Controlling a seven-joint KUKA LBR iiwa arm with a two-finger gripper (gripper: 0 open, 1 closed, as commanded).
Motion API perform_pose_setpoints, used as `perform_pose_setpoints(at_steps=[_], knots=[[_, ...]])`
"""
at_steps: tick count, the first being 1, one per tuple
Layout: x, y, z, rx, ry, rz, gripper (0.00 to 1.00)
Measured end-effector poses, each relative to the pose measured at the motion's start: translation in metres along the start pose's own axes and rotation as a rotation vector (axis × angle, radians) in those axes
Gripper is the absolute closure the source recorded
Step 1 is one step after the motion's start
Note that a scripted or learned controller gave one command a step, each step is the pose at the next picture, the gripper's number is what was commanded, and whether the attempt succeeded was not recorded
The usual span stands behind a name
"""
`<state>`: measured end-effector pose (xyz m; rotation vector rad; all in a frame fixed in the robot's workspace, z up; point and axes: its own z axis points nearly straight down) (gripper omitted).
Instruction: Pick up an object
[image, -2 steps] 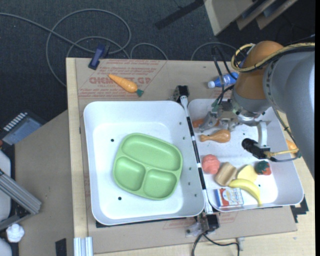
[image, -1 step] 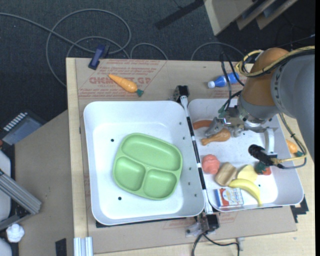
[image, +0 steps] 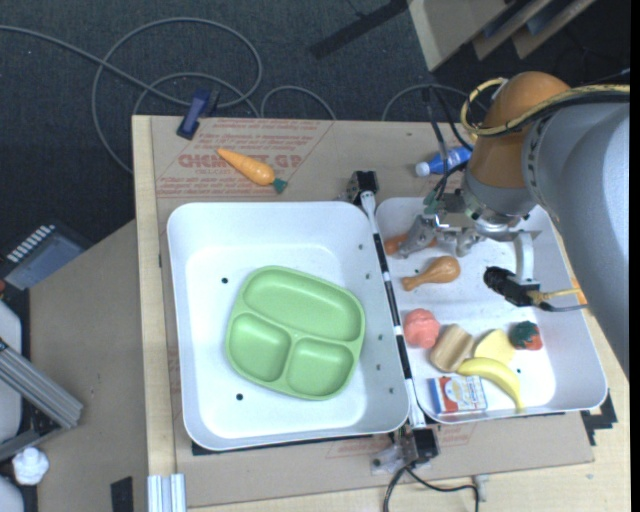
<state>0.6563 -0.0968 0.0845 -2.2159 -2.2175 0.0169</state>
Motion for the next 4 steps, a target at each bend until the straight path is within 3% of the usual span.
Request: perform_pose_setpoints(at_steps=[1,2,3,4], knots=[[0.005,-0.031,0.0,-0.011,0.003,0.002,0.0],[0.006,-0.031,-0.01,-0.013,0.003,0.002,1.0],[0.006,-0.031,-0.01,-0.013,0.003,0.002,0.0],[0.005,-0.066,0.001,-0.01,0.004,0.002,0.0]])
